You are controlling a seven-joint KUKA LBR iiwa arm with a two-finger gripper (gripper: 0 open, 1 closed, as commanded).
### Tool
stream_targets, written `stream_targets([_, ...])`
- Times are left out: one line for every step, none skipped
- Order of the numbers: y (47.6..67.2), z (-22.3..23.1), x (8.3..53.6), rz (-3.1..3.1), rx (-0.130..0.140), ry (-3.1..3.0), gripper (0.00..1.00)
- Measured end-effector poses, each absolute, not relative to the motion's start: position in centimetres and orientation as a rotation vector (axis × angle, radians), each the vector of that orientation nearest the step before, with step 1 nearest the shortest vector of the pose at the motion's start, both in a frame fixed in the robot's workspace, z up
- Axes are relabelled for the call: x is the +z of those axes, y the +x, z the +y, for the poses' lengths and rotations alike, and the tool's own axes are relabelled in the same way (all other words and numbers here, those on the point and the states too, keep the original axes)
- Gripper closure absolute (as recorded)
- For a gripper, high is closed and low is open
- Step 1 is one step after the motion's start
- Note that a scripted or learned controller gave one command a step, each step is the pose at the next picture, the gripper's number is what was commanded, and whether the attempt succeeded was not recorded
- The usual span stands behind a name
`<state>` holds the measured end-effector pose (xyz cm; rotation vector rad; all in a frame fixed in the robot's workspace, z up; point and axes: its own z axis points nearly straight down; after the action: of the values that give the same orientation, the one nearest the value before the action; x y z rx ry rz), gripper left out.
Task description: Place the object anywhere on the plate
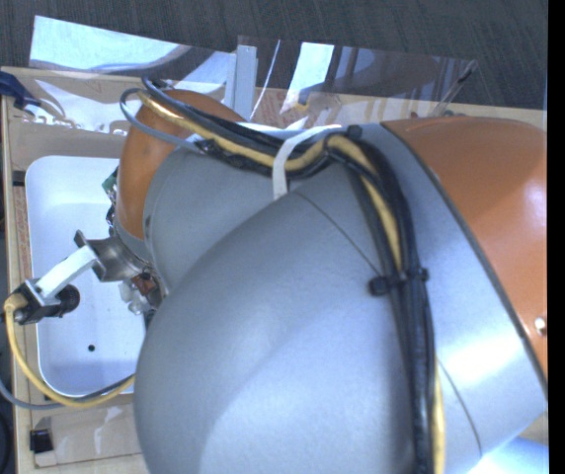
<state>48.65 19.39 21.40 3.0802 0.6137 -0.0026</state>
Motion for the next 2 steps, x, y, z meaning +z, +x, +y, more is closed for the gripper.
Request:
stream_targets([47.5, 21.7, 21.1, 1.050, -0.013, 2.964, 1.00])
stream_targets([49.9, 21.9, 25.7, 1.842, -0.006, 2.549, 1.00])
